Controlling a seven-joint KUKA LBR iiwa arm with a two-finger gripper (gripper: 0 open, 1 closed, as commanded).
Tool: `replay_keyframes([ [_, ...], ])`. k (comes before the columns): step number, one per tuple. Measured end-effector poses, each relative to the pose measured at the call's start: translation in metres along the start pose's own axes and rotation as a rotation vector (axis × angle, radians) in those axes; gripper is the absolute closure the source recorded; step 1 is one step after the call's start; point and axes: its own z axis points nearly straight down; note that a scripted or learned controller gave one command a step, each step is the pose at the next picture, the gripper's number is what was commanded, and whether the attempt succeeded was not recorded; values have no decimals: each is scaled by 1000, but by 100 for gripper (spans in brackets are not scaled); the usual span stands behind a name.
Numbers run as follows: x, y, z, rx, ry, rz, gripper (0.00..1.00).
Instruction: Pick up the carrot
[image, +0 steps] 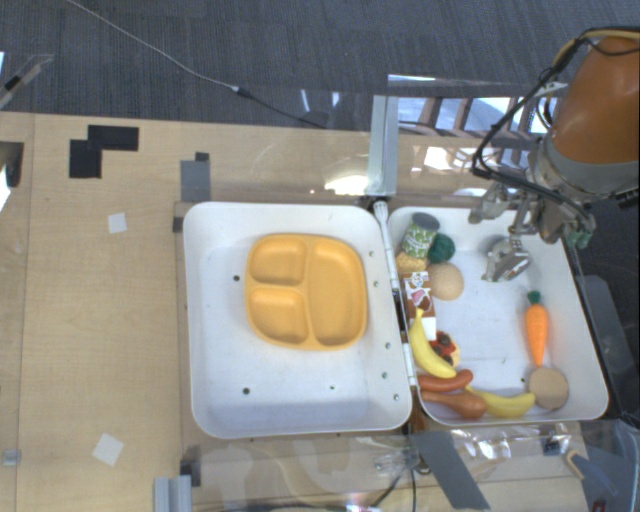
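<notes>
Carrot (537, 331) lies in the right bin (590, 400), near its right wall, with the green stub at the far end and the orange tip pointing toward the near edge, so its long axis runs far to near. The end effector (508, 262) hangs over the far part of the same bin; the carrot sits nearer the viewer and a little to the right of it, close but apart. Whether the end effector is spread or pressed together I cannot tell; nothing sits in it. The carrot looks smooth, tapered and plastic. Just beyond its tip rests a round tan potato (548, 386), touching a curved yellow banana (505, 404). The left bin (210, 400) carries a smooth yellow divided plate (305, 291).
</notes>
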Motion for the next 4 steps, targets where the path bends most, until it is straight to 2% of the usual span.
replay_keyframes([
  [1,22,-58,53,1,4,128,0],
  [2,74,-100,159,3,-10,135,0],
  [3,71,-98,146,6,-18,127,100],
  [4,94,-38,68,0,-8,227,100],
])
